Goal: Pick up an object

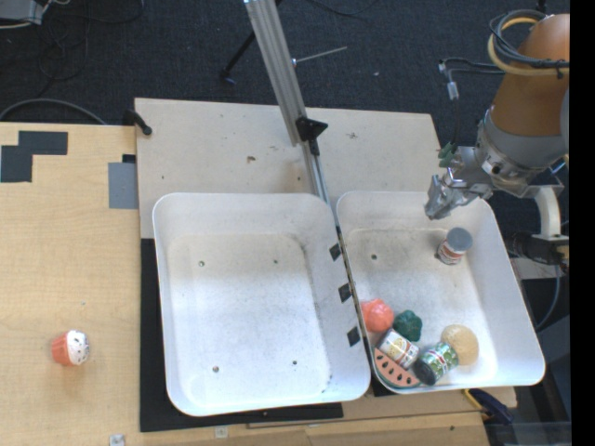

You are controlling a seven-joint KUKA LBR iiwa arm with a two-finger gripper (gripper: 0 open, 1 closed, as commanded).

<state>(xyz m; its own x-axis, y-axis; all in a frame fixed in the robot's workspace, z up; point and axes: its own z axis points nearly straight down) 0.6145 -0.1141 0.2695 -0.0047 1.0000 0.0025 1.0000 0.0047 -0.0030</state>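
My gripper [440, 206] hangs over the far edge of the right bin [521, 305], with nothing visible between its fingers. A small can with a grey lid and red label [455, 246] stands just below and right of it, apart from it. At the bin's near end lie an orange ball [376, 315], a dark green piece [407, 324], a small labelled jar [400, 348], a green-capped bottle [437, 360], a tan round object [460, 343] and a watermelon slice [395, 372].
The left bin [177, 249] sits beside the right one. A slanted metal rail [284, 72] runs from the top down to the bins' divider. A small orange and white toy [71, 348] lies on the wooden table at left.
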